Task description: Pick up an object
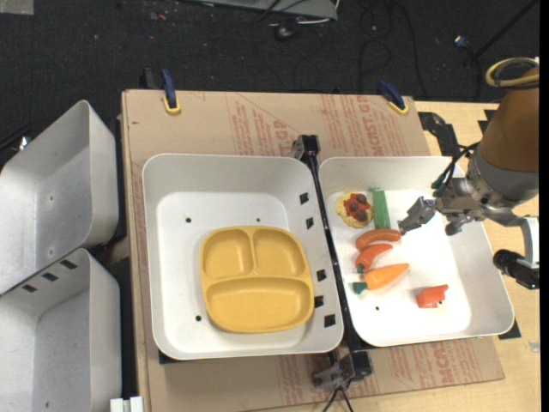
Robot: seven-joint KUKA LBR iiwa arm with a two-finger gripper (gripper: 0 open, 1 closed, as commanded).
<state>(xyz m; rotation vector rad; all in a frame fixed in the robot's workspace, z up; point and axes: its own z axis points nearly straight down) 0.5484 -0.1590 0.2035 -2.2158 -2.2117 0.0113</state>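
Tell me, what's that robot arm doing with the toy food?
The grey and orange arm reaches in from the right over the right bin. Its pincer hangs above the toy food there: a little pizza, a green stick, a sausage, a carrot and a small red piece. It isn't holding any of them yet. The left bin has a yellow divided tray in it.

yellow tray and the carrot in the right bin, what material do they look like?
Yellow tray: looks like moulded plastic, matte to satin; uniform colour, rounded compartment ridges, soft highlights. Carrot: likely toy plastic or rubber; flat saturated orange, smooth surface, green tip. Too small to tell hard from soft.
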